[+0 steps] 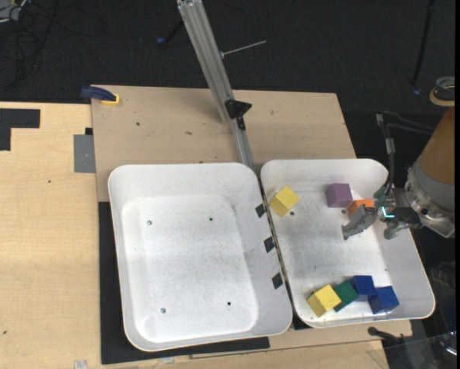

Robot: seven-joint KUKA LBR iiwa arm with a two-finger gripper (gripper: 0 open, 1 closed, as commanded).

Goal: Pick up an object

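**Pick not yet made: pincer over the right bin, nothing lifted**

So, starting with the biggest things: the surface [215, 121] carries two white bins, and the pincer [375, 223] works over the right bin [322, 177], near that bin's far-right side. The left bin [130, 179] lies well off to the pincer's left, across the divide between the two.

The arm [439, 167] comes in from the right, and the pincer's two dark fingers look spread apart, one reaching out to the left and one just right of it, with no block seen between them. I read it as released and carrying nothing, though the fingers are small and a bit blurred.

Candidate objects, all in the right bin:
- A purple block [338, 194] sits just beyond and left of the pincer, close by.
- An orange block [361, 205] lies nearest of all, just beside the left finger; whether it touches I cannot tell.
- A yellow block [285, 200] rests farther left, near the bin's inner wall.
- Nearer the camera than the pincer, a cluster: a second yellow block [323, 300], a green block [345, 293] and two blue blocks [372, 293], packed together.

My judgement: the reach is done, the pincer being low among the blocks. The grasp itself, closing on one block, likely orange or purple, and the lift are both left to do.
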